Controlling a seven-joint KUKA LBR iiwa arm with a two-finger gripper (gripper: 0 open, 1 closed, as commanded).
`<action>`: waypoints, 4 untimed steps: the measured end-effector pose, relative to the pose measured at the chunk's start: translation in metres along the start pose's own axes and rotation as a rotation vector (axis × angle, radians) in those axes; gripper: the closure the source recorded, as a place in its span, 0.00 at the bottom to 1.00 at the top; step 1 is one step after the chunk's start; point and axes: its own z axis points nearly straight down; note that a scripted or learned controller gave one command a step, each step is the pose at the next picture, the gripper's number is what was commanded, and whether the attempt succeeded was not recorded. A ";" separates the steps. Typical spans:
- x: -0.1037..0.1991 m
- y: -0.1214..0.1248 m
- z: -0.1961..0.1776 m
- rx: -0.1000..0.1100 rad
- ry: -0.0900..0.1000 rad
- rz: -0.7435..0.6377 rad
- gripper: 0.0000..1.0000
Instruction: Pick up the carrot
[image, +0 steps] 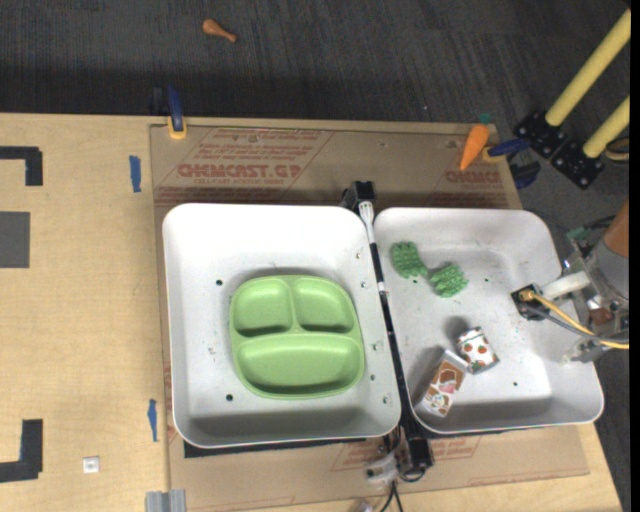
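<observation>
- Orange toy carrot with a green top (475, 146): lying on the brown printed cardboard sheet (250, 165), outside both bins, just beyond the far rim of the right shallow white bin (530, 225).
- Carrot tilted, green end pointing away from the bin, orange tip pointing toward it.
- Just to the right of the carrot: a blue clip (506, 148) at the cardboard's far edge.
- Carrot well apart from the gripper (596, 305) and not in contact with it.
- Gripper positioned over the right rim of the right bin, at the view's right edge, partly cut off. Open or closed: cannot tell.
- In the far half of the right bin: two green knobbly toy pieces (407, 259) (449, 279), just beside each other.
- Near the middle of the same bin: a small white box with red print (478, 350), tilted.
- Just beside that box, toward the near rim: a small white and brown carton (443, 388).
- Left shallow white bin (200, 240): set against the right bin along a black strip (378, 290).
- Centred in the left bin: a light green plastic plate with three compartments (295, 335), two small ones on the far side, one wide one on the near side.
- Cardboard sheet laid on the pale wooden bench (80, 300), under both bins.
- On the dark floor (400, 50) beyond the bench, upper left: a small orange object (218, 30), too small to identify.
- Upper right: two yellow padded bars (595, 65) with black clamps.
</observation>
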 end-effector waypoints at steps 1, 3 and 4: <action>0.000 0.000 -0.009 0.000 -0.003 -0.002 1.00; 0.064 -0.010 -0.126 -0.007 -0.003 -0.514 1.00; 0.065 -0.011 -0.136 -0.008 -0.003 -0.515 1.00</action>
